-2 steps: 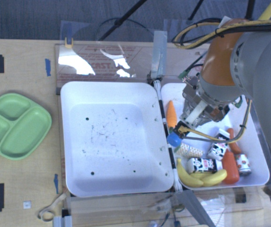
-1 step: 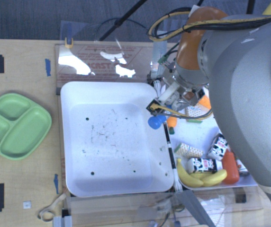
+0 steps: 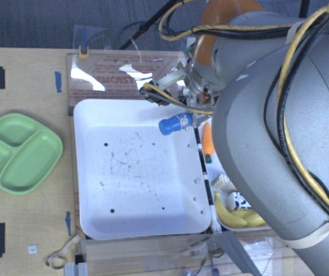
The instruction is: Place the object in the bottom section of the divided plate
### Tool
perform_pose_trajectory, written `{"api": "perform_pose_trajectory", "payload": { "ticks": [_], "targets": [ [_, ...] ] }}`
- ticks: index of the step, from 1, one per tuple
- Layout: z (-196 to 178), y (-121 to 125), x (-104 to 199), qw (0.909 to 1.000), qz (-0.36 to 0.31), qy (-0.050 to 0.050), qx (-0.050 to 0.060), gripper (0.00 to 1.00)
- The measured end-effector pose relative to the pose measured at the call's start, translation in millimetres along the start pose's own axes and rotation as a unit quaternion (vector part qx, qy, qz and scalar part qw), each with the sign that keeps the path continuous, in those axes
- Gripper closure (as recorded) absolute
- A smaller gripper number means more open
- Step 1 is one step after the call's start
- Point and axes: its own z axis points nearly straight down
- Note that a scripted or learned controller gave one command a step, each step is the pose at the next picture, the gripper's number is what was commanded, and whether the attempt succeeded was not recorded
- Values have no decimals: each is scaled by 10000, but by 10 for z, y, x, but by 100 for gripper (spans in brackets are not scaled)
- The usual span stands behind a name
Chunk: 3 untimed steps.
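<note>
- Plate (image 3: 20,153): green and divided, flat on the worktop (image 3: 26,68), well to the left of the left bin (image 3: 136,171) and not touching it. You see three sections, two small ones on the far side from the bin and one long one on the side nearer the bin. All three are bare.
- Blue object (image 3: 175,123): small and bottle-like, lying on a slant at the left bin's upper right corner, close to the wall shared with the right bin (image 3: 210,180). It is well apart from the plate, with the full width of the left bin between them.
- Gripper (image 3: 194,99): just above the blue object, over the same corner of the left bin, with yellow and black cables bunched round it. You can't make out whether its grip is spread or closed, nor whether it is touching the blue object or merely near it.
- Arm (image 3: 279,125): its grey bulk reaches in over the right bin and covers most of it, with the orange band (image 3: 228,10) beyond the left bin's top right corner.
- Right bin: along the strip beside the left bin's right wall you can see an orange item (image 3: 208,140) near the top and a banana (image 3: 236,217) near the bottom.
- Left bin floor: white, with scuffs and a few dark specks.
</note>
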Motion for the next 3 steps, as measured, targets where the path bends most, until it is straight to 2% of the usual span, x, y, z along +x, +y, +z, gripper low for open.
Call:
{"api": "perform_pose_trajectory", "payload": {
  "ticks": [1, 2, 3],
  "targets": [
    [149, -657, 87, 9995, 320, -5, 3, 100],
    [986, -827, 186, 9994, 344, 19, 8, 100],
    [692, -1393, 324, 9986, 523, 5, 4, 100]
  ]
}}
